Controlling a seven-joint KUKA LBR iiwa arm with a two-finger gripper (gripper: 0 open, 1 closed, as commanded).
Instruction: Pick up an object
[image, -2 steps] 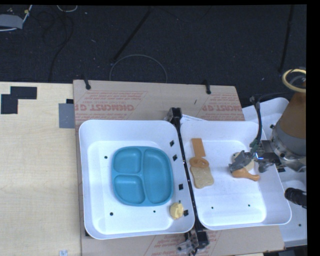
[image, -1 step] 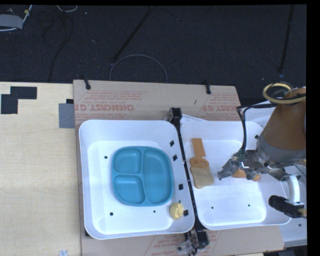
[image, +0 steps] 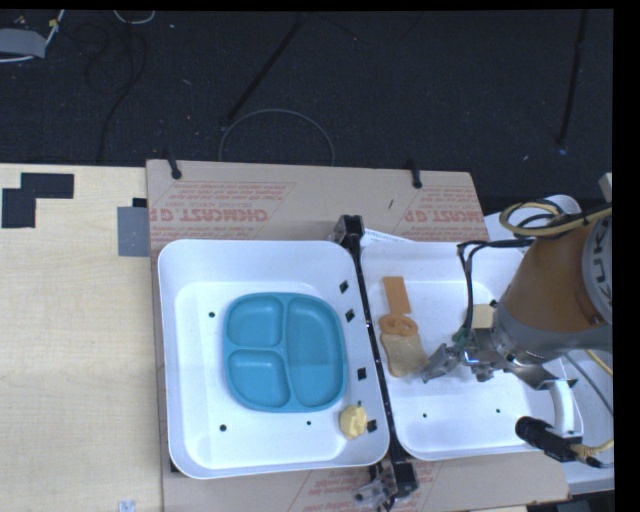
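— What's nearest the front edge?

— A small pale yellow lump (image: 352, 420), sitting in the front right corner of the left bin (image: 190, 440), close against the divider between the two bins.

— And behind it?

— A blue divided plate (image: 283, 351) with three compartments, lying flat in the middle of the left bin, apart from the lump.

— The right bin?

— The gripper (image: 438, 364) is down inside the right bin (image: 470, 440), pointing left from the arm (image: 550, 300). How its jaws stand I cannot tell; the tip is small and dark against the white floor. Nothing is visibly between them.

— What is it near?

— A tan, cup-like piece (image: 403, 353) lies just left of the tip, very close, though I can't say whether they touch. An orange round piece (image: 398, 325) sits against its far end, and beyond that an orange flat block (image: 397, 295) lies lengthwise toward the back wall.

— Farther still?

— Brown cardboard (image: 300, 205) under the bins, then dark carpet (image: 300, 80).
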